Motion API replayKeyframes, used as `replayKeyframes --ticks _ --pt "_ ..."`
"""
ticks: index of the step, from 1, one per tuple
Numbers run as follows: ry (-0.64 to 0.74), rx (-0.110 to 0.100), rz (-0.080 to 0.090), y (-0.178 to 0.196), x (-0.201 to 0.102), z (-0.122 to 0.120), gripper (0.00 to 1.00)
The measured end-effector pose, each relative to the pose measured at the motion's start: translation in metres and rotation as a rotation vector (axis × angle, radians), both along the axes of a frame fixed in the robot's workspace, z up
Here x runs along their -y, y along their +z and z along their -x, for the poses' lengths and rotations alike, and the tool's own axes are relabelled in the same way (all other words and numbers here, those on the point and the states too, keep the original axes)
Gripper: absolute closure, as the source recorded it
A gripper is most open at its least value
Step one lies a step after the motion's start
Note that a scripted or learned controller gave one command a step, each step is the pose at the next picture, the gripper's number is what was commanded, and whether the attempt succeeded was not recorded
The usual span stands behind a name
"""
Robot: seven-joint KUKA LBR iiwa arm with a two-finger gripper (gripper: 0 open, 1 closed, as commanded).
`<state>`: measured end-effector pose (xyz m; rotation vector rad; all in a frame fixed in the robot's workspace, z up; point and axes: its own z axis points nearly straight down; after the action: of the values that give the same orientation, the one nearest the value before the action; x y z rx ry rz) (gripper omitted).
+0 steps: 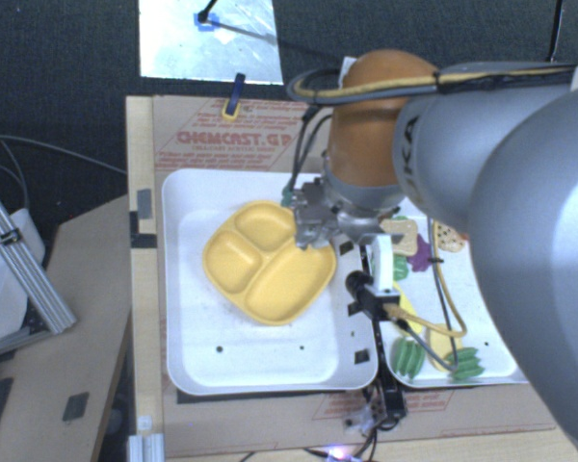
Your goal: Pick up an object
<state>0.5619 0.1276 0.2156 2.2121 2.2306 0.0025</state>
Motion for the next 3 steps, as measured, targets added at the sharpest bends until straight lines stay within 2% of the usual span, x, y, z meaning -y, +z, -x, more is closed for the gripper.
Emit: replayKeyframes --ticks 1,2,3 --pt "-0.01 -0.004 0.002 -0.033 0.031 0.028 1.0" --pt "0.001 0.02 -0.006 0.189 -0.028 -0.003 1.0" --pt "-0.008 -0.01 0.003 0.069 -0.026 0.001 1.0"
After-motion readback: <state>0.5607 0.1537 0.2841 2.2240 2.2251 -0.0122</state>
